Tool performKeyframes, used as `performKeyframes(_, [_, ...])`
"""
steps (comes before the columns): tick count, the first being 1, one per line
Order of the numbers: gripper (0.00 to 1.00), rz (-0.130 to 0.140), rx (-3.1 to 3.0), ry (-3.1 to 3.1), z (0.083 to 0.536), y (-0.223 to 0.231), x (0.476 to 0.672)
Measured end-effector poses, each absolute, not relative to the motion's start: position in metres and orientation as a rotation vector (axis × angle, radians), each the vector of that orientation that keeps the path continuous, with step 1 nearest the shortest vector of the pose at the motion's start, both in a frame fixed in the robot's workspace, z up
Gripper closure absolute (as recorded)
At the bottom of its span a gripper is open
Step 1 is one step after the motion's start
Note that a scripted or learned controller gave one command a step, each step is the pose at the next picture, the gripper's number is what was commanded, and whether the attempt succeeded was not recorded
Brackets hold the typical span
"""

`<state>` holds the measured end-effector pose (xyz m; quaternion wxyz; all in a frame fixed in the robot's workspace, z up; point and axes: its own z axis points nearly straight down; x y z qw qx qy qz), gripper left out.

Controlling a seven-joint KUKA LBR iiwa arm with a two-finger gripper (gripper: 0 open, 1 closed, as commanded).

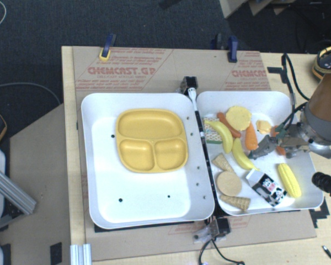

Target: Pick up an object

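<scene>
Gripper (263, 149) low mid right bin (298, 200), jaw state unclear. Carrot (251, 138) just beside it, toward the bin's centre: light rigid plastic, slick, tapered; take it across the thick middle.

A robotics lab: 2 white bins (94, 148) clamped to a paper-covered board (154, 65) on a bench, loose cables (22, 87) trailing over dark carpet
</scene>
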<state>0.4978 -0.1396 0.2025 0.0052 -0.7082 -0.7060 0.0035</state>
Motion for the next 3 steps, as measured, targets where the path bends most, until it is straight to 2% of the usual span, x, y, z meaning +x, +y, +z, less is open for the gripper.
performKeyframes(1, [0.0,0.0,-2.222,-2.222,0.208,-0.139,0.501])
performKeyframes(3, [0.0,0.005,-2.217,-2.216,0.091,-0.137,0.5])
